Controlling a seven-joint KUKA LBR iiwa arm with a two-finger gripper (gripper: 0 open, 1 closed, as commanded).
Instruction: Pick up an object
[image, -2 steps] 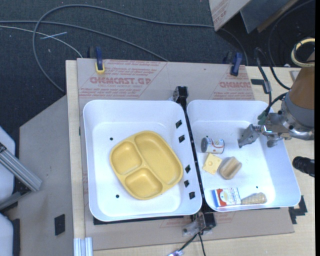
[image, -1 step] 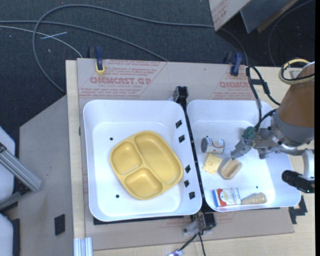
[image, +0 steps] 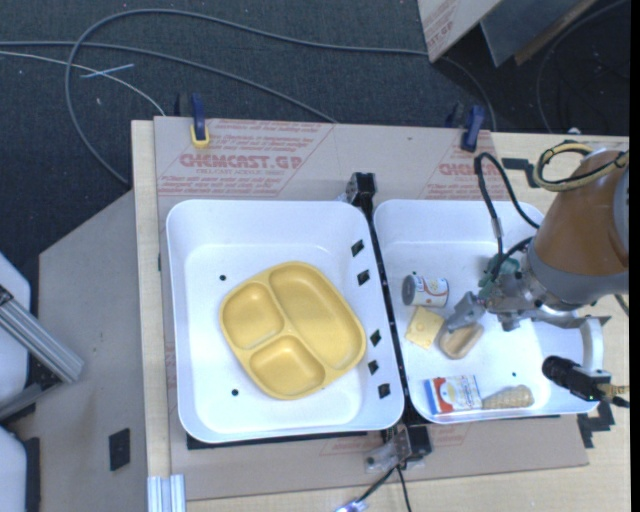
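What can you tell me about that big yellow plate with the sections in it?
The yellow plate is a divided tray that looks like smooth plastic, with rounded corners and three hollows: two up top and one lower down. It lies flat, right side up and turned at an angle, in the middle of the left white bin. Nothing sits in its hollows, and nothing but the bin floor touches it. The robot's arm is over at the other bin.

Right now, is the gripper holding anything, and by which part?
Cannot be told. The gripper sits low over the tan bread-like piece beside the yellow wedge in the right bin; no grasp is visible.
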